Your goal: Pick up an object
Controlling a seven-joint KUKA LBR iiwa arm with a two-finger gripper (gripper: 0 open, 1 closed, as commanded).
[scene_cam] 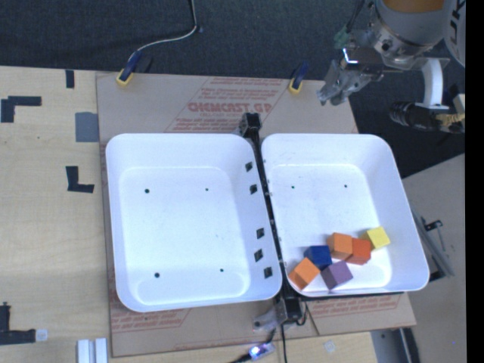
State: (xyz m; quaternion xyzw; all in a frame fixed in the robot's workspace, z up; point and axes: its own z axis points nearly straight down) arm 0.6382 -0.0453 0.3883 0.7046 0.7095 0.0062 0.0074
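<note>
Camera view looks down on a tan desk [45,225] carrying a cardboard sheet [219,108], on which two white bins sit side by side, their inner rims touching along a clipped seam. The left bin [125,225] shows a bare white floor. In the right bin [393,172], small blocks cluster at the near right corner: orange block [304,272], blue block [319,255], purple block [337,274], another orange block [342,243], red block [361,252], yellow block [377,237]. The end effector [336,89] hangs above the cardboard beyond the right bin's far rim, holding nothing; whether it is spread or closed I cannot tell.
</note>
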